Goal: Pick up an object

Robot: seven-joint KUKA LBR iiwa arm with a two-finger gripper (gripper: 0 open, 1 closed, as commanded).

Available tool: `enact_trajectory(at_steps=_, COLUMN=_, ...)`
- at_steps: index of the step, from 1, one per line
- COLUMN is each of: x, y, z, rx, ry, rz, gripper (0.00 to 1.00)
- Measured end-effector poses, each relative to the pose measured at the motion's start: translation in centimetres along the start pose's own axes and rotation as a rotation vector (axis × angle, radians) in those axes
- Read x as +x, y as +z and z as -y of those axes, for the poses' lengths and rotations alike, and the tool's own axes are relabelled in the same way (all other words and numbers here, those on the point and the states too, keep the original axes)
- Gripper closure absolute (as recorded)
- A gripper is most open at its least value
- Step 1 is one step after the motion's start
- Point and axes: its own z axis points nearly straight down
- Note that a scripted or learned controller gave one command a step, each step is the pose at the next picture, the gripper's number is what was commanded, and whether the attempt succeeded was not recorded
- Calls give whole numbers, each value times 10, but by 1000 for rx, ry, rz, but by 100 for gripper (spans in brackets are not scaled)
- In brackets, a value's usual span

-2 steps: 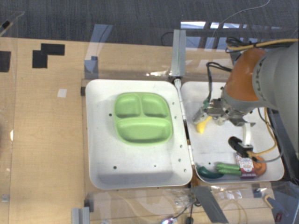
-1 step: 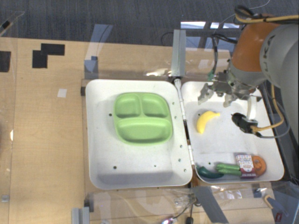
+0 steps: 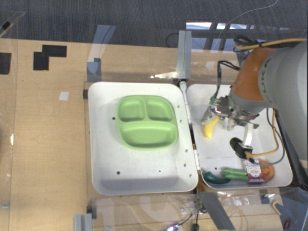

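My gripper (image 3: 220,121) hangs low over the upper left part of the right bin (image 3: 269,150), under the grey arm with its orange band. A small yellow banana-shaped object (image 3: 209,128) lies right at the gripper's left side, touching or nearly touching it; I cannot tell whether it is gripped. Along the bin's front edge lie a dark green object (image 3: 214,178), a bright green one (image 3: 236,174), a red and white packet (image 3: 253,171) and an orange piece (image 3: 267,171).
The left bin (image 3: 103,143) holds a green divided plate (image 3: 147,121) near its middle. A raised rim between the two bins (image 3: 190,129) runs close to the yellow object. The arm covers the right bin's upper right part.
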Motion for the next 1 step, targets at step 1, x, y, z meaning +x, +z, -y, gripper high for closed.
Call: enact_trajectory(at_steps=1, x=1, y=-11, z=-1, rx=-3, ry=-1, rz=-1, gripper=100)
